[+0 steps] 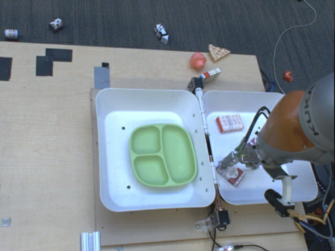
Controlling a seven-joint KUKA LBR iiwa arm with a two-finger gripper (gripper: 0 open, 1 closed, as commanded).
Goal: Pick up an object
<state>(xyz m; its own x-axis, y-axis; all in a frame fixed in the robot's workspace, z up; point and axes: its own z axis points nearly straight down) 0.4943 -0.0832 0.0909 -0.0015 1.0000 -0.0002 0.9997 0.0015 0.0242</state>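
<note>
From my seat at the console I see the two shallow white bins side by side on the pale wooden bench (pixel 47 156). The left white bin (pixel 112 140) holds a light green plastic plate (pixel 163 155) with three compartments, lying flat near its middle. The right white bin (pixel 251 192) holds a small red-and-white rectangular packet (pixel 230 123) near its far side, lying flat and well apart from the arm's tool.

The grey arm with its orange band (pixel 285 127) reaches in from the right and hangs over the near half of the right bin. Its metal two-finger gripper (pixel 229 164) sits low over the bin's left part, close to the wall shared with the left bin. Directly at its tip lies a second small red-and-white packet (pixel 236 178), touching or just beneath the tool. I cannot tell whether the claw is open, closed or gripping that packet; the metal parts blur together there.

Beyond the bins, on the bench's far edge, I see a red ball (pixel 198 60), a tan triangular wedge (pixel 219 52) and a small red-and-white tube (pixel 212 74).
</note>
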